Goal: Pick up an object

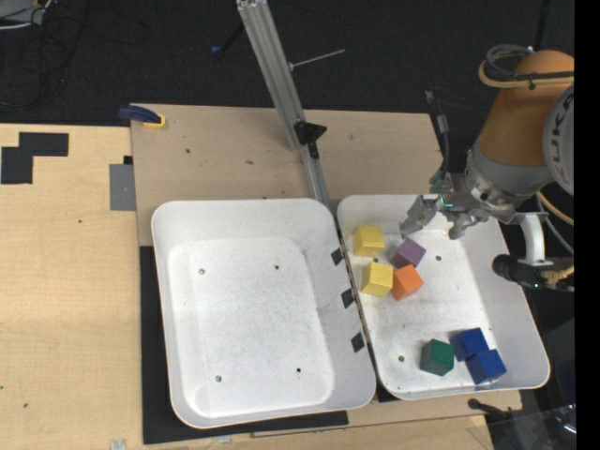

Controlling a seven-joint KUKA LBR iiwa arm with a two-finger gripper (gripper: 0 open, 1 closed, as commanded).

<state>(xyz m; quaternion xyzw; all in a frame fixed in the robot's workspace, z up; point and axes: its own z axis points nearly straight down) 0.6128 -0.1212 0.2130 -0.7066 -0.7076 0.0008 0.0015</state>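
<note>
The right bin (525, 326) holds several small blocks. Two yellow cubes (368, 241) (377, 277) lie near its left wall, with a purple cube (410, 251) and an orange cube (407, 281) beside them. Near the front sit a green cube (436, 356) and two blue blocks (469, 342) (486, 366). My gripper (438, 221) hangs over the back of this bin, just up and right of the purple cube. Its fingers (417, 216) are spread open with nothing between them.
The left bin (187, 216) lies beside the right one, with black clips along the shared wall (343, 296). A slanted aluminium rail (281, 92) rises behind the bins. A blue and yellow clamp (141, 115) sits at the bench's far left corner.
</note>
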